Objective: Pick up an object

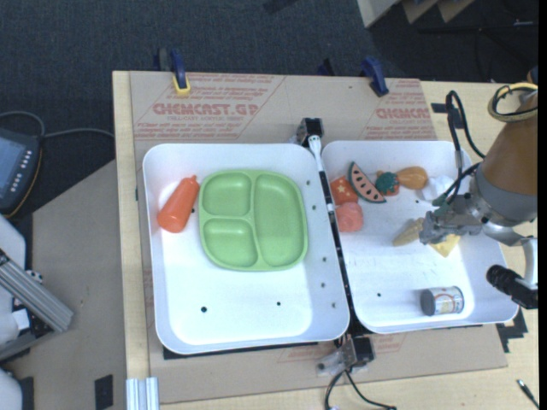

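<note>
Bench edges: brown board (256,101) under both bins, two blue clamps (178,67) at the far edge.
Left bin (248,319): shallow, white; wide bare floor along the near side.
Left bin contents: green divided plate (254,219) in the middle, orange carrot-like toy (179,203) just left of it, near the left wall.
Right bin (385,301): white, touching the left bin along the middle divider; bare floor through the near-left part.
Right bin contents: red-and-pink toy pieces (346,207) at the left wall, watermelon slice (369,184) far-centre, small teal piece (386,180) and orange-brown lump (413,177) beside it, small can (442,301) lying on its side at the near right.
Arm: grey with orange band (513,161), entering from the right over the right bin.
Gripper (446,229): low over the right bin's right half; spread or pressed together, cannot tell.
Objects at gripper: tan cone-like piece (408,232) just left of it, yellow piece (444,246) just on its near side; contact with either unclear.
Can relative to gripper: nearer, clearly apart.
</note>
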Controlling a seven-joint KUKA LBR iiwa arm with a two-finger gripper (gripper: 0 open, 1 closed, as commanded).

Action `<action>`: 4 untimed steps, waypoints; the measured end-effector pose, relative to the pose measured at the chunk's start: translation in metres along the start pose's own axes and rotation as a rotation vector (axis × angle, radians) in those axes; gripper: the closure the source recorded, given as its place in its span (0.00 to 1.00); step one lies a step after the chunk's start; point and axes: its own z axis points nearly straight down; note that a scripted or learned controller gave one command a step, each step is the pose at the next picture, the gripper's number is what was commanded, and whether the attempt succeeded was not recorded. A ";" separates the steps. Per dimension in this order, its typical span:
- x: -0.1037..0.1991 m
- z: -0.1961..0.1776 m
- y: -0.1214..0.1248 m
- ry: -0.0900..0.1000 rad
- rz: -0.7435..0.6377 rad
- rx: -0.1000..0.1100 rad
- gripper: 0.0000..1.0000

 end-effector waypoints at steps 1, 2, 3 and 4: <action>-0.005 -0.045 -0.001 0.000 0.001 0.001 1.00; -0.006 -0.074 0.000 0.000 0.001 0.002 1.00; 0.048 -0.063 0.002 0.005 -0.003 0.009 1.00; 0.065 -0.074 0.009 0.002 -0.001 0.004 1.00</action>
